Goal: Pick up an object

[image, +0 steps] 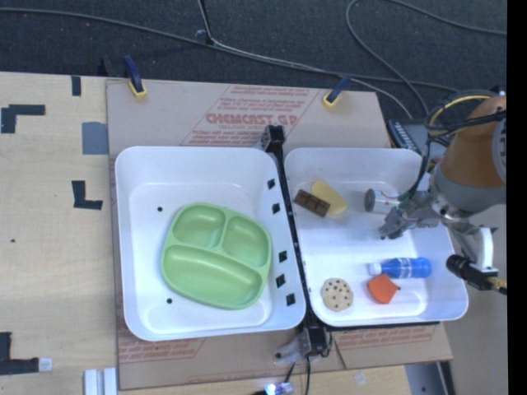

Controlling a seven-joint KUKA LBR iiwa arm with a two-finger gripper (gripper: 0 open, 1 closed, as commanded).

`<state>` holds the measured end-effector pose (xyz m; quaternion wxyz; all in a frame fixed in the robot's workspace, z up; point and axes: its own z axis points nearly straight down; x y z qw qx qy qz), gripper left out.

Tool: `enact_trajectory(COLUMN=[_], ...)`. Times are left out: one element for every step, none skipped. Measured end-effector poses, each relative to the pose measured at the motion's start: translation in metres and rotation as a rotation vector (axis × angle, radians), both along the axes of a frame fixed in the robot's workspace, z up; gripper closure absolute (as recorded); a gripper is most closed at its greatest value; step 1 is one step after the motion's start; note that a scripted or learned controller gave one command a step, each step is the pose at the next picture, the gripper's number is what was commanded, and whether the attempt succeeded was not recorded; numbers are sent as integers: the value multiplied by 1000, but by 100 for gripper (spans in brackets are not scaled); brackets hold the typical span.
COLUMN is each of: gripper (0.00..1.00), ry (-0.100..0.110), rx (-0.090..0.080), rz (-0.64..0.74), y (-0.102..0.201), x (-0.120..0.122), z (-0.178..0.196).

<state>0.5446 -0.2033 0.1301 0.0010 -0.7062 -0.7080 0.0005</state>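
Blue bottle [400,267] lies in the right bin [354,164] near the pincer [392,225], whose state is unclear.

Pretty clearly a robotics lab: two white bins [132,220] clamped onto a cardboard sheet [247,113] on a wooden bench [49,245], tape marks, loose cables [247,52] over dark carpet.

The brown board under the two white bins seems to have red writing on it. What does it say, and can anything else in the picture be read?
"CHEMCAST GP": red print on the cardboard sheet, repeated in slanting rows; this is my best reading, the smaller lines near it are too blurred.
Blue bottle in the right bin: any label is too small to read.
Nothing readable on the green divided plate or the cookie.
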Motion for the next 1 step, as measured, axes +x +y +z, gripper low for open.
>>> enact_trajectory(gripper=[100], ry=[-7], rx=[-2], rz=[0], y=[1], x=[8], z=[61])
